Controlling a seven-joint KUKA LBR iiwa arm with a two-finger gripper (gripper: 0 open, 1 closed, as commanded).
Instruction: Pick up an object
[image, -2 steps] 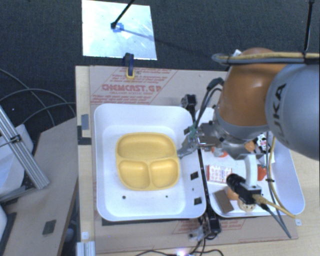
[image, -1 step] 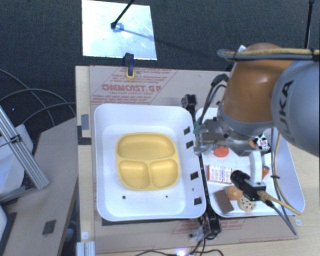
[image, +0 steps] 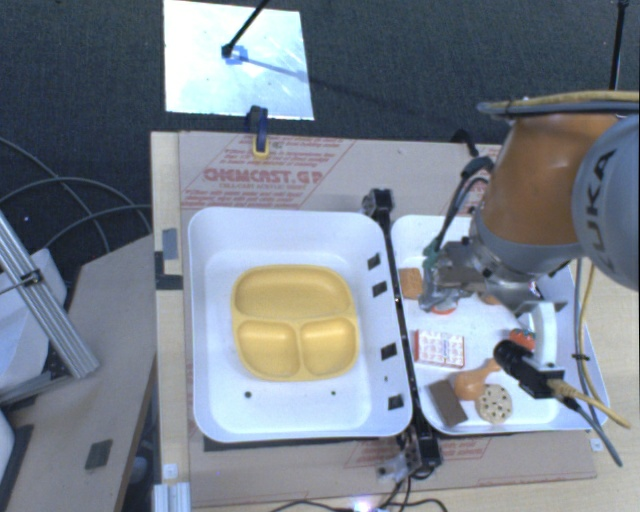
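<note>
My gripper (image: 440, 298) hangs low over the upper left part of the right bin (image: 572, 415), with the grey and orange arm reaching in from the right. Just left of it lies a small orange-brown piece (image: 409, 283). Below it rests a red-and-white patterned card (image: 439, 348). Nearer the front edge are an orange drumstick-shaped toy (image: 468, 381), a round cookie with dark chips (image: 493, 403) and a brown block (image: 447, 408). A small red bit (image: 443, 311) peeks out right under the gripper; I cannot tell whether it touches it.
A yellow divided plate (image: 295, 322) lies in the left bin (image: 215, 395). Black clips line the wall between the bins (image: 392, 310). The arm covers the right bin's far right part, where an orange object (image: 521, 336) shows partly.
</note>
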